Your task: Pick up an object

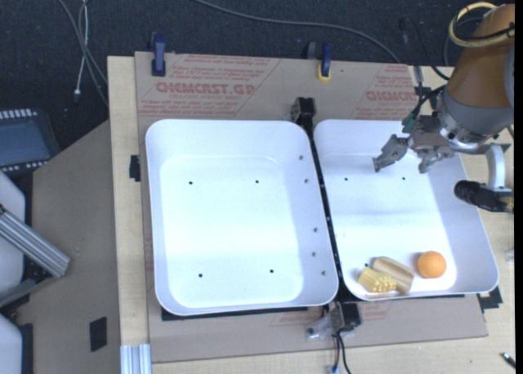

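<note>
I see the hand (408,153) over the far part of the right bin (409,209), near its right side, with the grey wrist and orange band of the arm (482,62) reaching in from the right. Its two fingers (390,154) are spread wide apart and released; nothing sits between them and I see no contact with any object. The candidate objects lie well apart from the hand, at the near edge of the same bin: an orange ball (431,264), a tan bread-like piece (394,269) to its left, and a yellow corn-like piece (377,282) touching that piece's near-left side. The left bin (237,217) sits just beside the right one on the surface (122,201).
</note>
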Robot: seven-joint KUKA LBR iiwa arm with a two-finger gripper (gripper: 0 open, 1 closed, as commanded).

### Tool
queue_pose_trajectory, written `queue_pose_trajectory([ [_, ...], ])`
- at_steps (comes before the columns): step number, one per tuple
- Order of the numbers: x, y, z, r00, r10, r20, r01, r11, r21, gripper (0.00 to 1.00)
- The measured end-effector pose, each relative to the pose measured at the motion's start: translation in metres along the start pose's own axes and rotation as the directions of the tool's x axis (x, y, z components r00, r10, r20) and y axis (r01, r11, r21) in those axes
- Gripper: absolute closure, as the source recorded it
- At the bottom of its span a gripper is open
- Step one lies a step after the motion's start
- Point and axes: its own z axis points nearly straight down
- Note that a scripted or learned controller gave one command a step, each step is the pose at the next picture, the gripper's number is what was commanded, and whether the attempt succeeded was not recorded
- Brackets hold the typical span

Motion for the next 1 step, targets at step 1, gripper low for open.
queue_pose_trajectory([
  [1,0.0941,-0.0800,0.0005,1.000,-0.006,-0.003,0.006,1.000,0.001,0.00],
])
